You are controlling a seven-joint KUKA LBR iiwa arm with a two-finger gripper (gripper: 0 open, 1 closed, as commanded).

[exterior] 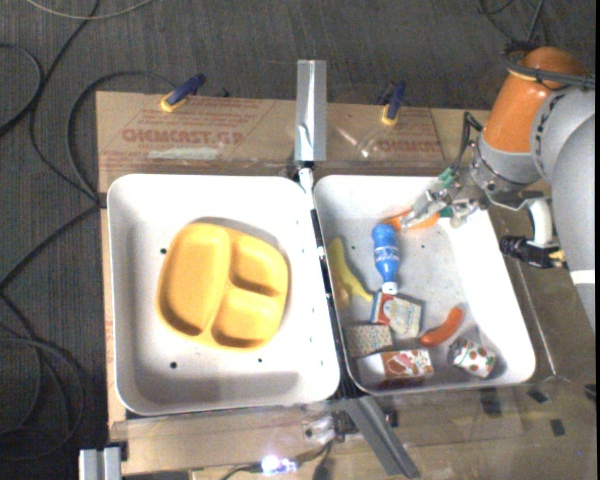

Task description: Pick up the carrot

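The carrot (416, 218), small and orange, is at the back of the right bin (500, 268), pointing left and slightly down. Its right end sits between the fingers of my gripper (443, 206), which reaches in from the right and is shut on it. The carrot's left tip pokes out just above the cap of a blue bottle (384, 252). Whether the carrot rests on the bin floor or hangs just above it cannot be told.
The right bin also holds a banana (348, 274), a small carton (400, 314), a red-orange sausage-like piece (442, 326), a patterned cup (474, 357) and flat packets (407, 363). A yellow divided tray (225, 283) lies in the left bin (130, 268).
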